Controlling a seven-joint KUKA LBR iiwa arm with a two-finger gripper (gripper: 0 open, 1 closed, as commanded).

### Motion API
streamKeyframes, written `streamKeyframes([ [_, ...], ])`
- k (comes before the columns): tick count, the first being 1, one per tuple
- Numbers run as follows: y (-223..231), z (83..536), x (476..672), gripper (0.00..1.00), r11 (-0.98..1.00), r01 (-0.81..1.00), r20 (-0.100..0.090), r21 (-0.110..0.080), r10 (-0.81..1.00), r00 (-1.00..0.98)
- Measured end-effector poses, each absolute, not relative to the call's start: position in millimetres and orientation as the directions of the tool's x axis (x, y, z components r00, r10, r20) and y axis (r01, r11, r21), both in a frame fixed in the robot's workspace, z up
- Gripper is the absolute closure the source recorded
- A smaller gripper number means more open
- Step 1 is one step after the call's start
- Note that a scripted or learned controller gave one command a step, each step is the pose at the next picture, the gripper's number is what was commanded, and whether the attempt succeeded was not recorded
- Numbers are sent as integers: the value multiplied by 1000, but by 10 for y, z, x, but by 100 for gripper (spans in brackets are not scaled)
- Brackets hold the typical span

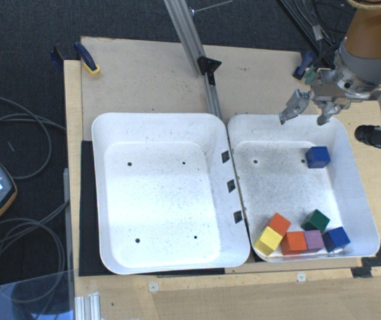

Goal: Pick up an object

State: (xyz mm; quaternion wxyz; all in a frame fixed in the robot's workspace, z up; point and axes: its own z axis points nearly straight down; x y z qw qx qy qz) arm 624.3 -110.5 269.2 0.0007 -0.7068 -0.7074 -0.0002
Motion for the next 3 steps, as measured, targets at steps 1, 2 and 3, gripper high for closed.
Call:
streamKeyframes([
  [1,-2072,1661,6109,0,-7,1000,-1,-9,1000,7],
  [2,-2162,1117,6149,0,0,1000,-1,1,1000,0],
  [3,-1814,991,5905,0,2,1000,3,-4,1000,-2],
])
